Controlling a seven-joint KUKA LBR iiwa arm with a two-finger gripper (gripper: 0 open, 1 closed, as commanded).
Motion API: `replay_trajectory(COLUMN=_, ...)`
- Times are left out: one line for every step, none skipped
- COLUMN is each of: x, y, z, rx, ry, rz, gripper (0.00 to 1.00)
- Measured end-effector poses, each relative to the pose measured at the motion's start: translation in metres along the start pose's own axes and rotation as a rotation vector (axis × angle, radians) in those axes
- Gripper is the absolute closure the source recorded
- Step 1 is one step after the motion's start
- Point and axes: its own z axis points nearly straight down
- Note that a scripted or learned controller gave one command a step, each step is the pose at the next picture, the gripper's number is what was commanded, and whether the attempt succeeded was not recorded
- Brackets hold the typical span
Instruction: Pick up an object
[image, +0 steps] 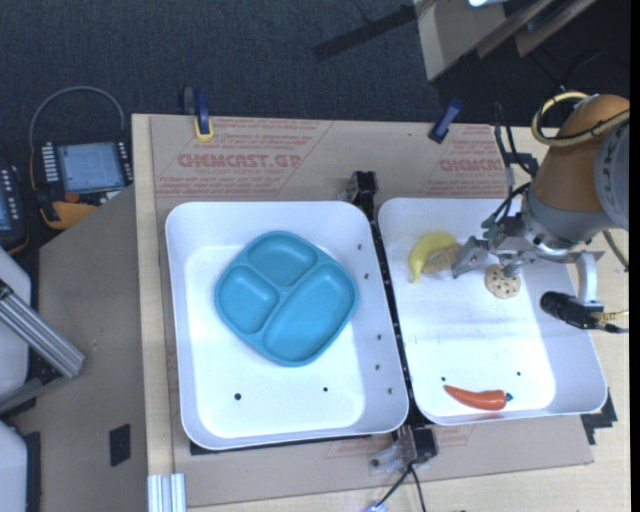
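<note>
one cookie (503, 282) just below hand (487, 256); banana (430, 254) beside it, left.

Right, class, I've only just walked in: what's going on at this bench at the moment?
A grey robot arm reaches in from the right over the right bin, its claw low beside a yellow banana, with a round cookie just next to it. Nothing is visibly held. A red chili pepper lies near that bin's front edge. The left bin holds a blue divided plate.
</note>
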Motion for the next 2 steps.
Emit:
replay_trajectory(x=-0.001, y=0.002, z=-0.015, rx=-0.009, ry=-0.003, rz=0.000, gripper=1.00)
replay_trajectory(x=-0.010, y=0.008, z=-0.071, rx=-0.016, ry=-0.006, rz=0.000, gripper=1.00)
